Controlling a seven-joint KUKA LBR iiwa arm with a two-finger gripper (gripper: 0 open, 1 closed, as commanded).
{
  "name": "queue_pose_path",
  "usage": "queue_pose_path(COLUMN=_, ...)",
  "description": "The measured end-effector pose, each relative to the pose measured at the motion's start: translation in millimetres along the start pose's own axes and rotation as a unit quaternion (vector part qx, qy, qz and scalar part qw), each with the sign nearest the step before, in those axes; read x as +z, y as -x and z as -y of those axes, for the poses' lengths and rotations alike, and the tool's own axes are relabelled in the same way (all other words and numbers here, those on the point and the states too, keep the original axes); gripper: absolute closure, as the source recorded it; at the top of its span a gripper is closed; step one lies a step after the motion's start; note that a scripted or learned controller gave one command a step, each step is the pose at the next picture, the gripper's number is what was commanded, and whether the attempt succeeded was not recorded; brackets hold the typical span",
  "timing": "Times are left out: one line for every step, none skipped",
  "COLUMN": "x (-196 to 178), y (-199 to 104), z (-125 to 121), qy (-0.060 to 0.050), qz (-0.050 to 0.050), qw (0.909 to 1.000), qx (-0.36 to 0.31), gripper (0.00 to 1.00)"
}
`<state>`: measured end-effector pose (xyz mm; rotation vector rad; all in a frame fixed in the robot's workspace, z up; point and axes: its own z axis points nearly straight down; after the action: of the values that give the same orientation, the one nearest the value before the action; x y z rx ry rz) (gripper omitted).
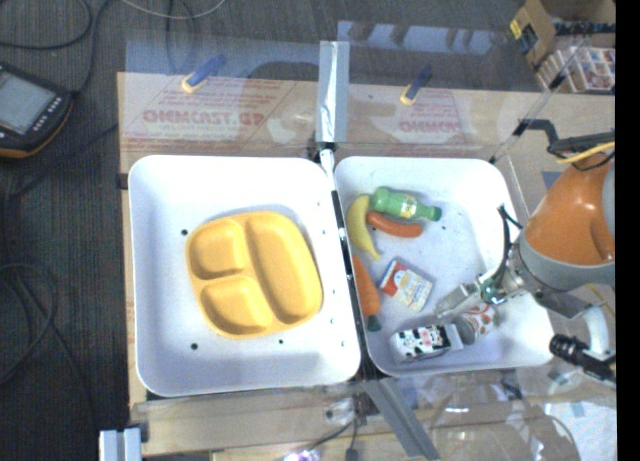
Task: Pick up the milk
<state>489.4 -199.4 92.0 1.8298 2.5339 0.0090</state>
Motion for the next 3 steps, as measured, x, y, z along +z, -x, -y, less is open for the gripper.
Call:
queue_pose_path(x=-0.1, y=-8.3, z=-3.2, qy=0.001, qz=0.002, qw=0.9962, qx=0.087, gripper=0.00)
queue_pose_path(x=-0.4, y=-11.0, z=-4.5, qy=0.001, qz=0.004, qw=0.9996, qx=-0.027, gripper=0.00)
queue_pose_path(x=0.3, y=-0.4, z=-1.7, qy=0.001, qz=-0.002, qw=0.9996, qx=0.028, gripper=0.00)
